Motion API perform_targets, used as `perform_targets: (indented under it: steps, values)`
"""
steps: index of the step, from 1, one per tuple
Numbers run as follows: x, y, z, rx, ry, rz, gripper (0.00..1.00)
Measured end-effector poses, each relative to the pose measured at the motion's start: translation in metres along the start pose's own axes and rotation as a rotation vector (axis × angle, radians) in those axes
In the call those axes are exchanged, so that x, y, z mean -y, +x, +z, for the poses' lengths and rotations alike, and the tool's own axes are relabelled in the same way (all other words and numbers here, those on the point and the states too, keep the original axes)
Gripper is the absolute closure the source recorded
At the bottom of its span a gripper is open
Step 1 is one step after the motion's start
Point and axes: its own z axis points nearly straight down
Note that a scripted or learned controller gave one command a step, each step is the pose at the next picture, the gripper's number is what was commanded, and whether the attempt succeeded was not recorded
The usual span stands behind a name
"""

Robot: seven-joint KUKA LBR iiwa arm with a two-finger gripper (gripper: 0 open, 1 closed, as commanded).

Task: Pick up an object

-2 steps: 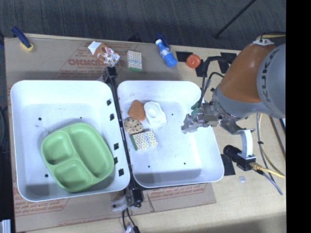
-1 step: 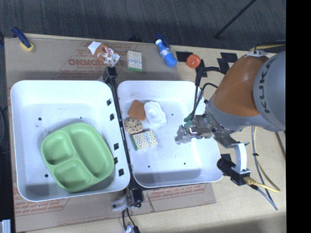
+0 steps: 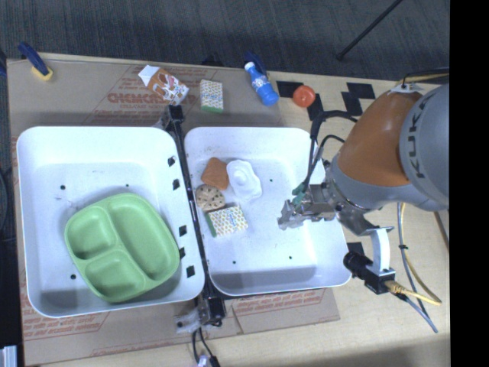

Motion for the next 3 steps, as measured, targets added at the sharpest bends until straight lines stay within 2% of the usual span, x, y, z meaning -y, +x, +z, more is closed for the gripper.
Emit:
perform_targets:
  steps: [1,2,3]
  values:
    - [-0.023,0.003,-0.011,0.0,-0.004,0.0,1.0]
    - [-0.025,-0.009,0.009,0.0,0.0,0.0,1.0]
    - [0.0,-0.047,0.009,0.0,-0.001,0.001,1.0]
